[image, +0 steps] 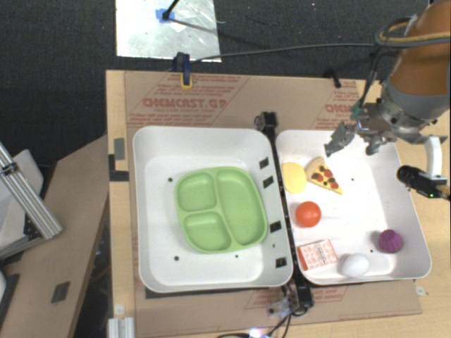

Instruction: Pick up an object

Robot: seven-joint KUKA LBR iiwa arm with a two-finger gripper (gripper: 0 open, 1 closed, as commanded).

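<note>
Your desk (211, 94) carries two white bins side by side. You see a green divided tray (220, 210) in the left bin (151, 160). Your right bin (402, 217) holds a pizza slice (324, 175), a yellow piece (294, 177), a tomato (308, 214), a red-and-white packet (316, 253), a white egg (354, 265) and a purple ball (390, 241). Your claw (356, 141) hovers above that bin's far edge, its fingers spread apart, nothing between them, just beyond the pizza slice.

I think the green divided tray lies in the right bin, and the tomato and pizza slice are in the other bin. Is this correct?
Not quite. The camera view shows the green divided tray in the left bin; the tomato and pizza slice are in the other, right bin.
</note>
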